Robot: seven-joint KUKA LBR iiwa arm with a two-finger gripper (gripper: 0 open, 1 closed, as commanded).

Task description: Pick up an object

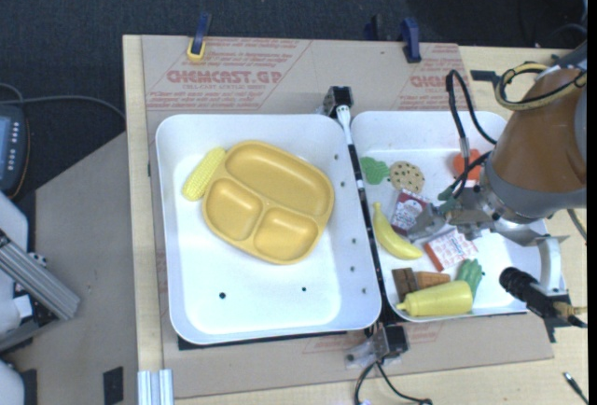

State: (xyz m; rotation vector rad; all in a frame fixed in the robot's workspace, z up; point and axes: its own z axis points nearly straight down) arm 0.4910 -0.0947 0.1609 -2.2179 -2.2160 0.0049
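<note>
My gripper [437, 224] hangs low in the right bin [424, 121], reaching in from the right under the orange wrist band. It sits over a red and white packet [408, 210] and next to another red and white packet [451, 250]. A banana [393, 237] lies just left of it. Nearby lie a round cookie [406, 175], a green leafy piece [375, 170], a brown chocolate bar [417, 281], a yellow squash-like piece [437, 300] and a small green vegetable [469, 272]. The arm hides part of an orange item [464, 161].
The left bin [187, 291] holds a yellow divided plate [266, 201] with a yellow corn cob [203, 172] at its left. A black divider rail [356, 198] runs between the bins. Black cables [457, 114] loop over the right bin's far side.
</note>
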